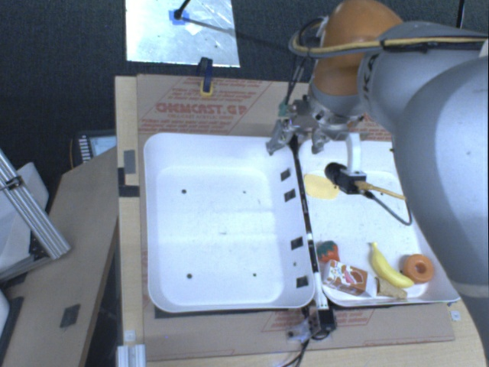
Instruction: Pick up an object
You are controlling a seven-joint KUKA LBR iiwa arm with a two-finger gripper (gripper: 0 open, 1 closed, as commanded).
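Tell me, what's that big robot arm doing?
The grey arm reaches in from the right, and its gripper hangs over the far end of the rim where the two bins meet. Nothing is picked up yet. A banana, an orange ring, a packet and a flat yellow disc lie in the right bin.

Bench point(88, 197), cardboard sheet point(229, 102) on it, white left bin point(221, 235) and right bin point(386, 216) side by side atop

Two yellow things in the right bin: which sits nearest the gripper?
The flat yellow disc, close beside the gripper; the banana lies much farther off, next to the orange ring.
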